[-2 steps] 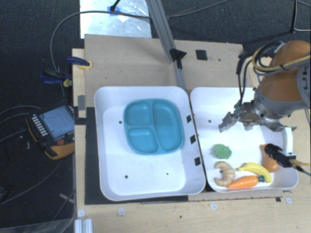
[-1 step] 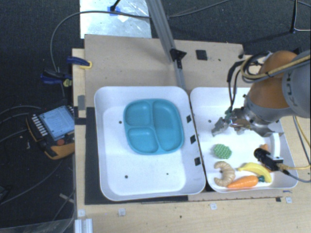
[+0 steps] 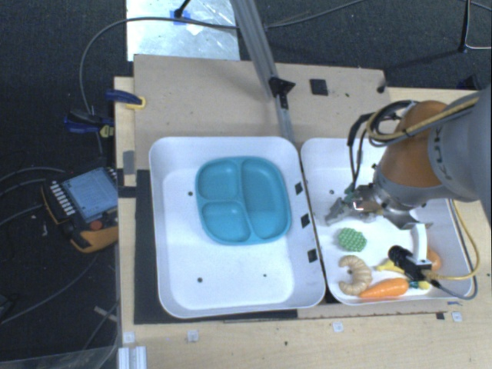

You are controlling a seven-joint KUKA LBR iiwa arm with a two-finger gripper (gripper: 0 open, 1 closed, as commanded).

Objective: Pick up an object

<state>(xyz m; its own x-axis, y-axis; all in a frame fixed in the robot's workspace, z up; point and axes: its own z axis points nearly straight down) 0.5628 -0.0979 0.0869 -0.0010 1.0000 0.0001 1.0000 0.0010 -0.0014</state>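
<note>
Surface: tan board surface (image 3: 200, 91) carrying two shallow white bins side by side.
Arm: grey arm with an orange band (image 3: 411, 160) above the wrist, entering from the right of the view and bent over the right-hand bin.
Left white bin (image 3: 177, 283): holds one item, set toward its upper middle.
Right white bin (image 3: 323, 167): all loose objects lie here, crowded into its lower half; upper half bare.
Blue divided plastic plate (image 3: 242, 200): three compartments, lying flat in the left bin, well apart from the arm.
Orange carrot-shaped toy (image 3: 383, 288): lies along the bottom wall of the right bin, touching or just beside the next item.
Tan curved croissant-shaped toy (image 3: 355, 275): to the left of the carrot, below the green piece.
Green knobbly round piece (image 3: 352, 240): alone near the middle of the right bin, with bare floor on its left.
Step in hand: approach, by my reading. Nothing is lifted yet; every object rests on a bin floor.
Next move: the green piece looks the likeliest target, being nearest and least crowded. It would call for a short shift toward it, a descent centred on it, then closing and lifting.
Claw (image 3: 344, 206): metal tip pointing down and left, just above the green piece in the view, near but apart from it.
Claw state: cannot tell whether open or closed at this resolution. No object is seen held, and no contact with any object shows.
</note>
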